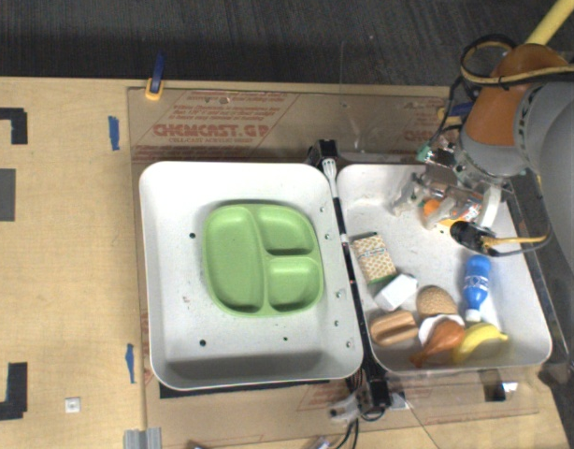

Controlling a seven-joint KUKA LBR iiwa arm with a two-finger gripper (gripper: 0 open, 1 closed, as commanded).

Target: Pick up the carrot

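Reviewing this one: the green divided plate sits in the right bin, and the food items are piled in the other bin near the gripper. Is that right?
Not quite. The camera view shows the green divided plate in the left bin, not the right. The rest holds: the food items, among them a hot dog and a blue bottle, lie in the right bin, where the gripper hangs over its far end.

the arm (539,124) is showing a smooth grey casing with an orange band above the wrist; black cables are looping beside it; metal gripper (435,195) parts are glinting below
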